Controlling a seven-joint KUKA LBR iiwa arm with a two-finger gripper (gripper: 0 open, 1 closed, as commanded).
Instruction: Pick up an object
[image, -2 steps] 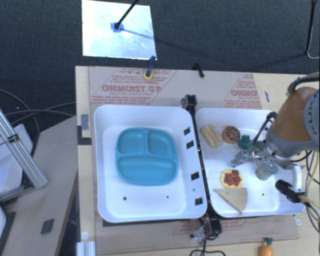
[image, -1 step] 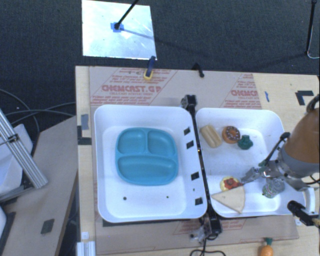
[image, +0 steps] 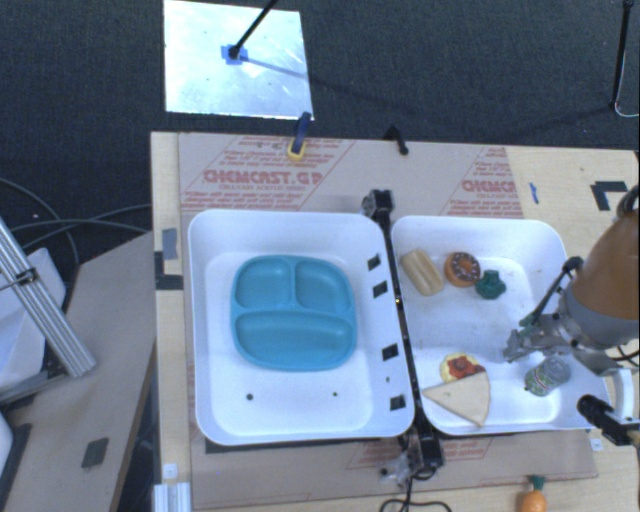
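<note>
5 items in right bin (image: 540, 240), jaws (image: 522, 343) beside can (image: 547, 376).

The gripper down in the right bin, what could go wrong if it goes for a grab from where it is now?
The gripper sits low in the right bin, between the can and the pizza slice. Closing here might catch bare floor, or knock the can toward the bin's near wall. The hot dog bun, donut and green toy lie well away, so a blind grab probably misses them.
</note>
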